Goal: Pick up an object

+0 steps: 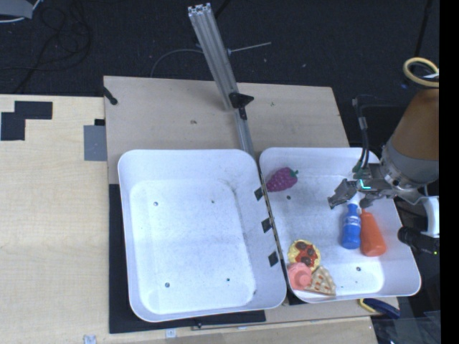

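The blue bottle (351,227) was the likeliest target, and you would have found it lying on the floor of the right-hand bin (401,282), toward that bin's far-right side, its cap end pointing up toward the gripper. Nothing had been lifted yet: the bottle rested flat on the bin floor, so by my reading the pick was at the approach stage, with the closing and the lift left to do.

Touching the bottle on its right lay an orange bottle (373,235), roughly parallel to it. Well to the left of the blue bottle, near the bin's back-left corner, sat a purple bunch of toy grapes (281,179). Down and to the left of the blue bottle, at the bin's front-left corner, a cluster of toy food pieces (309,267) lay together, red, yellow and pink.

The gripper (356,193) hung just above the blue bottle's cap end, its dark fingers spread apart with nothing between them. The grey arm, with the orange band (423,124) above its wrist, came in from the right of the blue bottle, reaching in over the bin's right edge.
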Controlling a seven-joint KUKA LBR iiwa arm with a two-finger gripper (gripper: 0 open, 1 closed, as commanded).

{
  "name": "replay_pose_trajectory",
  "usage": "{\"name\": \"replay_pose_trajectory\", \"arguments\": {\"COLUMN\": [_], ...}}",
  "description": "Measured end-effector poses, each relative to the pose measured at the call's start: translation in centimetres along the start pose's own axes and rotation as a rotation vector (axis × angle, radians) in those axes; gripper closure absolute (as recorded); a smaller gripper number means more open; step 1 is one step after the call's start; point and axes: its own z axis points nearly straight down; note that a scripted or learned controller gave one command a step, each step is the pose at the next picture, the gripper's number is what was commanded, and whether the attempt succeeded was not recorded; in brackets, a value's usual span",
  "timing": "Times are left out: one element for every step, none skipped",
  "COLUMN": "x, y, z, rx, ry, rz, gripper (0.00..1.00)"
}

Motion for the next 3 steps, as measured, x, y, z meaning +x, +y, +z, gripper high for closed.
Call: {"name": "replay_pose_trajectory", "arguments": {"x": [0.0, -0.5, -0.4], "y": [0.0, -0.7, -0.9], "z": [0.0, 4.7, 9.9], "rx": [0.000, 0.004, 0.004], "ry": [0.000, 0.001, 0.001], "rz": [0.000, 0.000, 0.000], "gripper": [0.00, 0.00, 0.00]}}
